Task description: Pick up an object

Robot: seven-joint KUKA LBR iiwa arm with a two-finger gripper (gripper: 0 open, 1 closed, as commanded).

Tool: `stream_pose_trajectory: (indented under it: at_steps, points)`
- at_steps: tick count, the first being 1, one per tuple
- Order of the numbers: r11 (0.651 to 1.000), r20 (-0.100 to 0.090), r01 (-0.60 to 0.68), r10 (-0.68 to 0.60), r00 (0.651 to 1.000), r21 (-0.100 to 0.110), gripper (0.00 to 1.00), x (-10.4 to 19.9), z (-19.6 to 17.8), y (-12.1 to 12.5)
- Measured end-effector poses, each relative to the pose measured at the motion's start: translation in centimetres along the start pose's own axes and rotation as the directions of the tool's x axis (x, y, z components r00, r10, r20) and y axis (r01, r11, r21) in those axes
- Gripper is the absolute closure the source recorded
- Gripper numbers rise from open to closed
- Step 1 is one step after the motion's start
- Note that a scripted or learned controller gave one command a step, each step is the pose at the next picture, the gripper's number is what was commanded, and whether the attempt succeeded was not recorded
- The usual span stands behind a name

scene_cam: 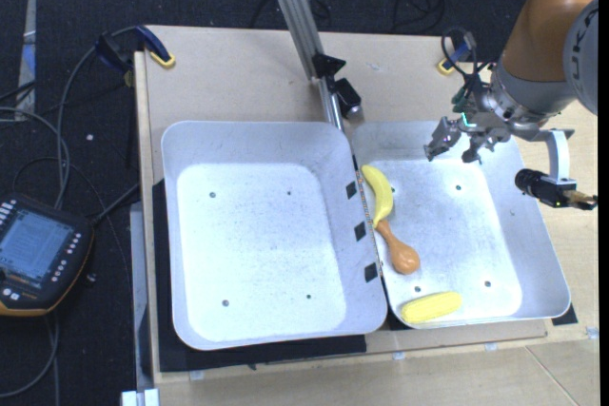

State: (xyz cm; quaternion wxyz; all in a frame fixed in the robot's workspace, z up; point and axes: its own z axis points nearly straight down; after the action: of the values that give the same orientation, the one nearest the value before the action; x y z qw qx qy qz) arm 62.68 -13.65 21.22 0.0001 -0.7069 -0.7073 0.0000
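- Candidate objects all sit in the right bin, bunched along its left wall: banana at mid-wall, orange pear-shaped toy just below it with its thin neck touching or nearly touching the banana's lower end, yellow lemon-like piece near the bin's front edge, apart from the other two.
- Nothing lifted yet; all three lie flat on the bin floor.
- Hand hangs over the right bin's back edge, well apart from every object. Nothing between its fingers; whether they're spread or closed I cannot tell, too small and dark.
- Step looks like approach/pre-grasp, pick not begun.
- Next move probably calls for travel toward the bin's left wall and front, then descent over one item. The lemon-like piece looks the easiest, being isolated; banana and orange toy crowd the wall, so fingers risk clipping it.
- Left bin has only a speckled floor.
- Both bins rest side by side on the tabletop, overlapping at the middle.
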Motion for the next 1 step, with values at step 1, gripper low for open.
stream_pose_trajectory:
  at_steps: [1]
  points:
    - [1.000,0.000,0.000,0.000,1.000,0.000,0.00,0.00,0.01,0.00]
